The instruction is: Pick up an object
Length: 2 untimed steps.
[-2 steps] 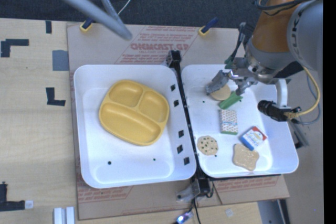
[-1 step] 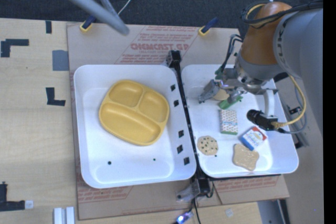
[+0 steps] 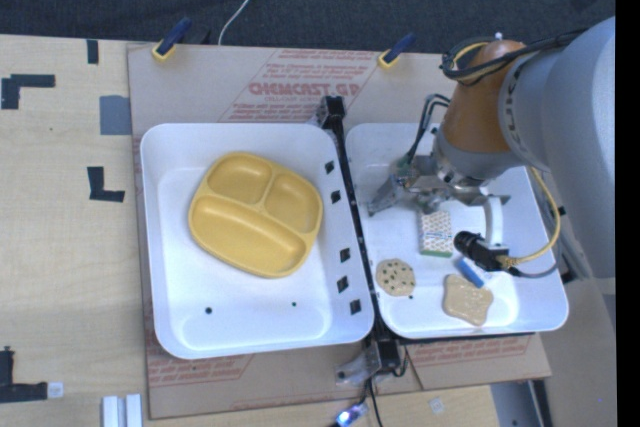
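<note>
In the right bin (image 3: 530,310) lie a round chocolate-chip cookie (image 3: 396,276), a tan cracker-like piece (image 3: 467,300), a small blue item (image 3: 469,272) and a white dotted packet with a green edge (image 3: 436,233). My gripper (image 3: 436,203) hangs low over the middle of this bin, directly above the top end of the packet. The wrist and its orange band (image 3: 478,110) cover the spot where gripper and packet meet, so I cannot see whether they touch.
The left bin (image 3: 170,315) holds a yellow divided plate (image 3: 256,213). A black divider strip (image 3: 345,215) runs between the two bins. Cables loop beside the wrist on the right. Blue clamps (image 3: 171,38) pin the cardboard underlay at the back.
</note>
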Available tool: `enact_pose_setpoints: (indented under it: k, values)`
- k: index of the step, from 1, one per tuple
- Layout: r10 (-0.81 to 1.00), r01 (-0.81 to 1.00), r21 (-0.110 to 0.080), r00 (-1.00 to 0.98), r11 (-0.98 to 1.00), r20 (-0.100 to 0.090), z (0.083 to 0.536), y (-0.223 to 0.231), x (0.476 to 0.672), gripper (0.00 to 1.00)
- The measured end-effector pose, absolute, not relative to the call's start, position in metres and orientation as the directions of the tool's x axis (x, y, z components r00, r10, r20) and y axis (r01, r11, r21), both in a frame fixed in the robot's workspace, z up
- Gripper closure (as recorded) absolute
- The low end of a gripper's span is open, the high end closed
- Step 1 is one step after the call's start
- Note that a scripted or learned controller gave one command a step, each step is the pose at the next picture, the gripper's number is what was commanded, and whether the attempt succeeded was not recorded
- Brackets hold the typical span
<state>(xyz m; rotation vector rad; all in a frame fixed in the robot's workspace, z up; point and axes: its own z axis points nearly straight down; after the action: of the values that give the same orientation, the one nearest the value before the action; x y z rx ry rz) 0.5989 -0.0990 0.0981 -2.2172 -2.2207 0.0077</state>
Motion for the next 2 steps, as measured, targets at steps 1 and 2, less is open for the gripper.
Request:
enact_pose_setpoints:
  k: [1, 2]
  values:
    - [1.0, 1.0, -0.009, -0.005, 0.005, 0.001, 0.108, -0.097, 0.6, 1.0]
    - [1.0, 1.0, -0.002, -0.002, 0.002, 0.0, 0.153, -0.104, 0.606, 1.0]
